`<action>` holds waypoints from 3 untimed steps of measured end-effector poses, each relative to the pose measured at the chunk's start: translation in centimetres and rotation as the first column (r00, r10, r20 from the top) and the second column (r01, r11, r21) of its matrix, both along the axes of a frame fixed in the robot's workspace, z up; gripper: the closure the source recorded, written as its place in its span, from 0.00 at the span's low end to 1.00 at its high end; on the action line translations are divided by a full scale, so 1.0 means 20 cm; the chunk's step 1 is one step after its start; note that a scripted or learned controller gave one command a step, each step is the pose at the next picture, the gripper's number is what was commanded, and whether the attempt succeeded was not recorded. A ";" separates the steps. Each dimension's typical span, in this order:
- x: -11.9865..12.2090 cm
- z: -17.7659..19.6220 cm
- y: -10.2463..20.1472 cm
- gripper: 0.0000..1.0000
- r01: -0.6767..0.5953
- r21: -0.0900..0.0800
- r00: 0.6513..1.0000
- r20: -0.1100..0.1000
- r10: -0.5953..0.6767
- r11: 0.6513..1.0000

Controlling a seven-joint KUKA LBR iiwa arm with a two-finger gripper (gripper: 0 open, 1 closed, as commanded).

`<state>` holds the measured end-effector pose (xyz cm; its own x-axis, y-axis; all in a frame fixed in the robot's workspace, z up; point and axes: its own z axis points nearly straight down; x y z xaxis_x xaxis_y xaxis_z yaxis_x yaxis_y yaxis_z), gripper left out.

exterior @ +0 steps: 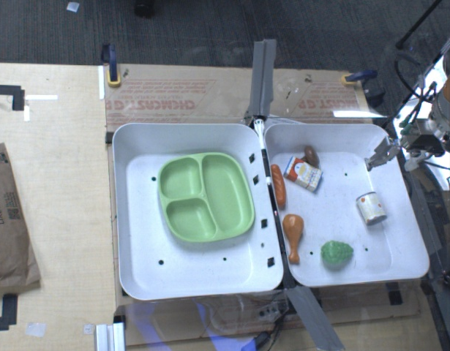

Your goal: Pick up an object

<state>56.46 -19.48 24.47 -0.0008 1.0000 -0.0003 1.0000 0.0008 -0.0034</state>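
We observe a light wooden bench (56, 123) bearing two shallow white plastic bins side by side. A brown paper bag (9, 218) lies flat at the bench's far left edge, well apart from both bins. A sheet of printed brown cardboard (181, 101) lies behind the bins, and a grey metal bar (263, 75) rises from the seam between them.

The left bin (137, 269) holds one item: a pale green plastic tray with three compartments (207, 196), set near the middle and turned at a slant.

The right bin (407, 262) holds the candidate objects. An orange sausage-shaped toy (279, 185) lies along the left wall. Just beside it rests a small white and orange carton (304, 174), with a small dark brown rounded item (311, 156) touching its upper corner. A brown toy drumstick (293, 236) lies below these, near the left wall. A green bumpy lump resembling broccoli (336, 252) sits near the front. A small silver can on its side (371, 208) rests toward the right wall.

The gripper (380, 158) hovers at the right bin's upper right, above the can. We see nothing between its fingers; we cannot tell how far they are parted.
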 end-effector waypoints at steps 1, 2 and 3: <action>-0.22 -0.39 -0.08 0.00 0.052 0.000 0.999 0.000 -0.052 0.999; -0.18 -0.77 -0.08 0.00 -0.039 0.004 0.999 0.003 0.039 0.999; -0.19 -0.73 -0.09 1.00 -0.034 0.002 0.999 0.000 0.034 0.999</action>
<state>52.72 -21.36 9.88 -0.0347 0.9994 0.0015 0.9994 0.0347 -0.0033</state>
